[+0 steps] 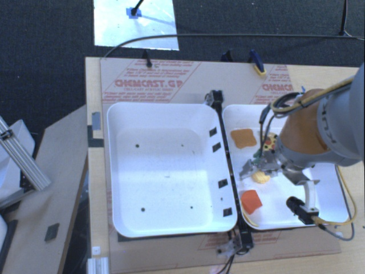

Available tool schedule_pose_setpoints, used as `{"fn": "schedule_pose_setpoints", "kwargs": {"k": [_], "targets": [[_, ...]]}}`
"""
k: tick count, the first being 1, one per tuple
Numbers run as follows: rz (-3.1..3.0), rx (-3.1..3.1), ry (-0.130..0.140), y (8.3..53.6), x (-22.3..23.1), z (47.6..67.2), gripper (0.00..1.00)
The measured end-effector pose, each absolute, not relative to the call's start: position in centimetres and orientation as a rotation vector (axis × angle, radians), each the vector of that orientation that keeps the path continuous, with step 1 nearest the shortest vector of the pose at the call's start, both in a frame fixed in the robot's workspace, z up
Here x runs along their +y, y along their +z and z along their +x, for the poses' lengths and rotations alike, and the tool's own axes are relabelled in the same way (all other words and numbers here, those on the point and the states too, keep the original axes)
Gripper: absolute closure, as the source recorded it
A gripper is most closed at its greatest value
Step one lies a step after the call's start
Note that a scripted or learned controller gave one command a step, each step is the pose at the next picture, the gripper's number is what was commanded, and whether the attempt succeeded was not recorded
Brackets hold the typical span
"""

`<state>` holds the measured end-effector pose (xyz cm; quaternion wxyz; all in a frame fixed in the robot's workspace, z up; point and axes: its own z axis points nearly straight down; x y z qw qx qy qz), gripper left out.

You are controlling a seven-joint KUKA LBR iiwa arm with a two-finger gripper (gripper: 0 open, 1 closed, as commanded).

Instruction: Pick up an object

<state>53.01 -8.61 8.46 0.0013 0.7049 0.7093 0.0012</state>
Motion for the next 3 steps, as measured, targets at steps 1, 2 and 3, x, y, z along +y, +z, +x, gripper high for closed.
{"fn": "schedule_pose_setpoints", "kwargs": {"k": [1, 2, 3], "targets": [[2.216, 2.224, 0.005, 9.5, -8.7, 53.0, 1.00], [2.203, 2.232, 0.012, 18.9, 0.4, 55.6, 1.00], [2.207, 2.230, 0.009, 21.1, 5.4, 58.7, 1.00]]}}
